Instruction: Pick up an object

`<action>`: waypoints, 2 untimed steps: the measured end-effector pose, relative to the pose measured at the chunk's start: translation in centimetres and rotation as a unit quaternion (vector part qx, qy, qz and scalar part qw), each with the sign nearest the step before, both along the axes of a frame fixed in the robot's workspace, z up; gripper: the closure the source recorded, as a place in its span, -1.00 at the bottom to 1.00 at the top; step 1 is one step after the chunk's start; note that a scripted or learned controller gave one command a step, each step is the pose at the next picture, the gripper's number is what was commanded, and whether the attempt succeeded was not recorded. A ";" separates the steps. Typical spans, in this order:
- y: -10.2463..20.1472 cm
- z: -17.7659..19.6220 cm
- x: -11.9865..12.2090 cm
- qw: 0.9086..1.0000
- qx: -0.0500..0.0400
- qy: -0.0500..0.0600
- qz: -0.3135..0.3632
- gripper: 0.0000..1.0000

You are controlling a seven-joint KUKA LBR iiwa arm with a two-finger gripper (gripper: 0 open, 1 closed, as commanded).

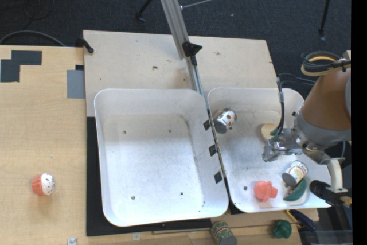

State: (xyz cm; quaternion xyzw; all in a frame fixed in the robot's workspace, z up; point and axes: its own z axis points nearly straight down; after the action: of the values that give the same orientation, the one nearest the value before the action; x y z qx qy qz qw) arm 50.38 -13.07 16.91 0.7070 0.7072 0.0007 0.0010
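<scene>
My gripper (274, 150) hangs low over the right bin (246, 103), at its right-hand side. Behind it lies a beige round piece (267, 131), partly covered by the gripper. A small can (295, 172) lies on its side just to the gripper's lower right. A red lump (264, 190) rests near the bin's front edge, and a dark green piece (298, 193) lies at the front right corner. A white and red-brown ball-like object (225, 120) sits near the divider on the bin's left side.
The left bin (106, 123) stands beside the right one, with black clips along the shared edge. A slanted aluminium rail (174, 11) rises behind the bins. A red and white toy (43, 185) lies on the wooden bench at left. A green object (281, 229) and a dark can (221, 232) lie in front of the bins.
</scene>
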 end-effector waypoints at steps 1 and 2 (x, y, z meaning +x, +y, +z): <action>-0.1 5.3 0.1 1.000 0.000 0.000 0.000 1.00; 4.9 6.3 -0.1 1.000 0.001 0.002 0.002 1.00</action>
State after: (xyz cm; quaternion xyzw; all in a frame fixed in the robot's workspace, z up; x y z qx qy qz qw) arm 50.28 -8.20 23.24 0.7055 0.7087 0.0003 -0.0011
